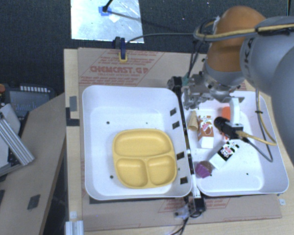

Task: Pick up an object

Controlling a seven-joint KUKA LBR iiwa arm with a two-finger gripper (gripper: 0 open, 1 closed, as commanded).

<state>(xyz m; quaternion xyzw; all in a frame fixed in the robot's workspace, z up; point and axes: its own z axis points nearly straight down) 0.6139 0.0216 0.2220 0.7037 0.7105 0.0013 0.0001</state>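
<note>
Red "CHEMCAST" lettering (118,69) on cardboard behind the bins; claw (193,98) over right bin (264,180), grip state unclear.

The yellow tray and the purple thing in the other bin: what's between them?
In the camera view, the bins' adjoining white walls separate the yellow tray from the purple thing.

small objects (213,136) (mixed), clustered, right bin (264,180)

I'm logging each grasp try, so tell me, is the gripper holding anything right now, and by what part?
It cannot be told. The gripper hangs over the far left corner of the right bin, with no object visibly in it.
</note>
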